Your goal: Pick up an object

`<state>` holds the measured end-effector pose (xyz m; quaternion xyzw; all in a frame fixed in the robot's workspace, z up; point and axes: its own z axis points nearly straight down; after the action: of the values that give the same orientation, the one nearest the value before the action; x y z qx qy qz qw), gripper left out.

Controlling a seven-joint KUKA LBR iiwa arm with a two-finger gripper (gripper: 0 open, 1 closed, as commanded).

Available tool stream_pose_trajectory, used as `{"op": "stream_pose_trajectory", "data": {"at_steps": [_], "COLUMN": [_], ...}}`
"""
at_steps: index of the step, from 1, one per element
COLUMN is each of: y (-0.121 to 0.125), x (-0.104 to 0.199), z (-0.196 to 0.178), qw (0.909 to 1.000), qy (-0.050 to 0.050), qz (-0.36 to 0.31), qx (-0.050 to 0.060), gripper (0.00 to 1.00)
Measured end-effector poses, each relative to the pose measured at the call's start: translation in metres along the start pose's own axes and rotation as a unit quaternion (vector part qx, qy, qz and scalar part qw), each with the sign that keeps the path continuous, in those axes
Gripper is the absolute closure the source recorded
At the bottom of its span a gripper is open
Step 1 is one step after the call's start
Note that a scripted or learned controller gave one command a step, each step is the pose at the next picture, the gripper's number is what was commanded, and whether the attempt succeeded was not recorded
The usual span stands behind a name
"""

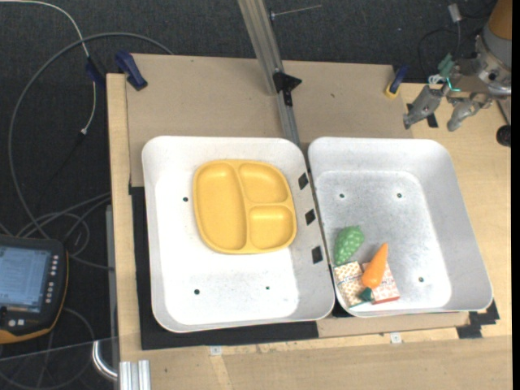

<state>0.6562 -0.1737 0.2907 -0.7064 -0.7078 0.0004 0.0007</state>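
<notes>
An orange toy carrot (374, 268) lies in the near left corner of the right bin (439, 177), partly over a small patterned box (357, 284). A green bumpy toy (349, 241) sits just beyond them. My gripper (440, 117) hangs above the bench beyond the right bin's far right corner, well away from the toys. Its two fingers are spread apart with nothing between them.
The left bin (171, 291) holds a yellow divided plate (244, 205). A metal post (260, 31) rises at the back between the bins. Blue clamps (130, 70) grip the bench's far edge. A tablet (28, 283) lies at far left.
</notes>
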Motion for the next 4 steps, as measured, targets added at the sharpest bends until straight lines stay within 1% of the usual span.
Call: {"op": "stream_pose_trajectory", "data": {"at_steps": [1,2,3,4], "y": [0.000,0.009,0.003,0.006], "x": [0.000,0.005,0.014,0.007], "z": [0.000,0.055,0.107,0.154], "qw": [1.0000,1.0000,1.0000,1.0000], "qy": [0.000,0.000,0.001,0.000], "qz": [0.000,0.000,0.000,0.001], "qx": [0.000,0.002,0.003,0.002], "gripper": [0.00,0.00,0.00,0.00]}}
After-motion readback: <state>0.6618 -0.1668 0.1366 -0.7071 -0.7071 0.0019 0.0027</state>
